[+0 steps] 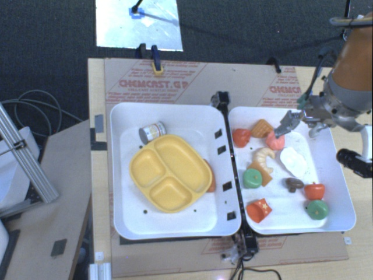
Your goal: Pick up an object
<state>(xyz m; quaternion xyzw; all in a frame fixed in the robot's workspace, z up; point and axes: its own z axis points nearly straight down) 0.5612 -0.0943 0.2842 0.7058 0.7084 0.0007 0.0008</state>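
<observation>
My gripper (303, 125) hangs over the upper part of the right bin (341, 174), its two grey fingers spread open with nothing between them. Its left fingertip (289, 122) is just above and to the right of a pink-red fruit (275, 142). Several toy foods lie in this bin: an orange wedge (262, 127), a red tomato (240, 136), a tan croissant (266, 158), a green ball (252, 178), a white flat piece (294, 162), a brown piece (293, 184), a red fruit (315, 190), a green fruit (317, 209) and a red-orange piece (259, 210).
The left bin (125, 214) holds a yellow divided plate (169, 174) and a small tin can (152, 132) on its side. A black divider (228, 156) runs between the bins. A black arm part (355, 162) juts over the right bin's right rim.
</observation>
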